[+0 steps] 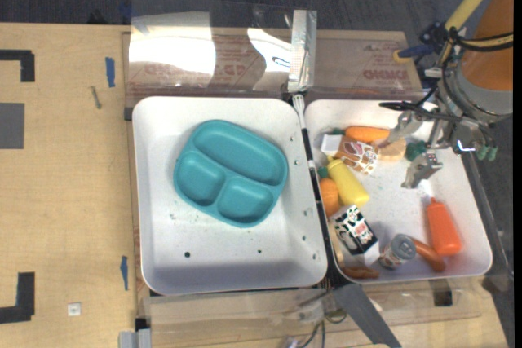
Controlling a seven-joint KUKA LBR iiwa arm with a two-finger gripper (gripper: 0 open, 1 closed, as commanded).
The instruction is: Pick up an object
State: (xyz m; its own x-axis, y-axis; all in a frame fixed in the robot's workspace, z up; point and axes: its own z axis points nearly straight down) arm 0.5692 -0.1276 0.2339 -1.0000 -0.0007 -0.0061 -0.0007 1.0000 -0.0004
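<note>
Black-and-white cow-patterned carton (356, 229), wording unreadable; hand (413, 149) open, empty, above right bin (481, 244).

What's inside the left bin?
The left bin holds a teal divided tray, its three compartments bare. A few dark specks dot the bin floor. Whatever lies beneath the tray is covered.
</note>
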